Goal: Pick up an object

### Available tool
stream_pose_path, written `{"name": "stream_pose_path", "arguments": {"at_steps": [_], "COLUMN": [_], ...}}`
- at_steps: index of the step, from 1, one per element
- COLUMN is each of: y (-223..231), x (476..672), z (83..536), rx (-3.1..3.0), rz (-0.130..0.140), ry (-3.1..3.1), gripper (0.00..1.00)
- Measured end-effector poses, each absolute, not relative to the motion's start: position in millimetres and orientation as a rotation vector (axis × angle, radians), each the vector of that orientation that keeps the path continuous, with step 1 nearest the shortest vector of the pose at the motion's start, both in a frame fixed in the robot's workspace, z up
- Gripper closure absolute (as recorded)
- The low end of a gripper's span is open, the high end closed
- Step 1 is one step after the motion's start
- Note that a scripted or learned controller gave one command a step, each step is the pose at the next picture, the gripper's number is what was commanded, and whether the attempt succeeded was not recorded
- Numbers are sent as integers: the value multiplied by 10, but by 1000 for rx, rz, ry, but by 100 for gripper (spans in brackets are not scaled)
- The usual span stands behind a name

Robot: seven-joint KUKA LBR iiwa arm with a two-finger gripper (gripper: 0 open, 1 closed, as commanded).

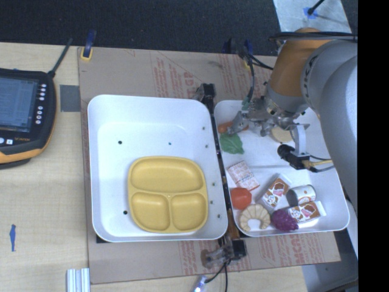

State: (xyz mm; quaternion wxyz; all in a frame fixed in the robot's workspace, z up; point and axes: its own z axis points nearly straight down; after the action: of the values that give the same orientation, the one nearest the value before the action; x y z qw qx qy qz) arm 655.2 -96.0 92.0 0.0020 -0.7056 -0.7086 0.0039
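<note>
The gripper (260,121) hangs low over the far end of the right bin. Just beside it, toward the left bin, lie a crinkled green leaf-shaped toy (231,143) and a small orange-red piece (224,127). Well nearer the camera lie a white printed packet (242,175), a red tomato-like ball (240,198), a tan croissant-shaped toy (254,217), a purple grape cluster (284,219) and small brown-and-white cartons (275,193).

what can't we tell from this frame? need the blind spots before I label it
- Gripper: in the camera view the wrist sits over it, so the finger state is unreadable.
- Pale object at the back of the right bin: mostly under the arm, identity unclear.
- Orange item by the green toy: partly covered by the gripper hardware.
- Small box and cartons: print too small to read.
</note>
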Motion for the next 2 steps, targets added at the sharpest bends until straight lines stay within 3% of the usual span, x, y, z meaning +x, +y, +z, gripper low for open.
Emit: {"name": "stream_pose_path", "arguments": {"at_steps": [2], "y": [-959], "x": [6552], "z": [919], "rx": [-2213], "rz": [13], "ry": [-2224], "gripper": [0]}}
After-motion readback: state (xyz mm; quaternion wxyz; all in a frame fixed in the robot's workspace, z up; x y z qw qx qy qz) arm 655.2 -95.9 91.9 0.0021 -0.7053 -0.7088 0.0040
